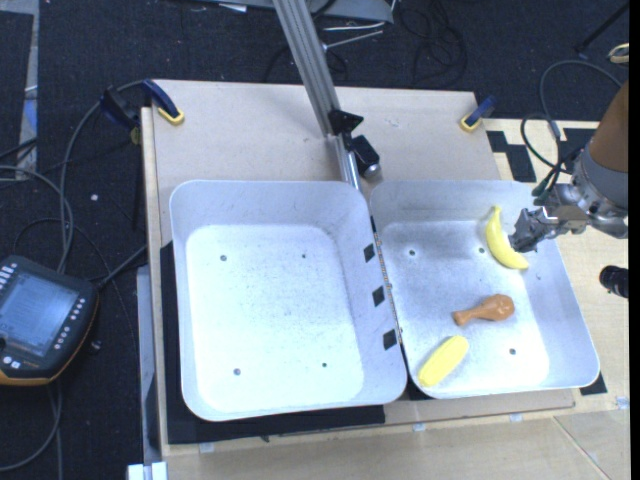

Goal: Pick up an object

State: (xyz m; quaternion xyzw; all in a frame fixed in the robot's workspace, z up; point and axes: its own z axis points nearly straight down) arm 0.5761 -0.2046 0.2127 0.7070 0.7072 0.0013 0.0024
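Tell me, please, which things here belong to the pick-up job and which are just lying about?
Part of the job:
- claw, beside the banana
- banana
- toy drumstick
- yellow corn cob
- right bin holding all three

Just lying about:
- left bin
- teach pendant on the floor
- yellow clamps

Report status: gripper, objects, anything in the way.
Gripper low over right bin, beside banana. Nothing seen in its grasp. Drumstick and yellow piece lie apart, nearer front. Nothing blocks banana.
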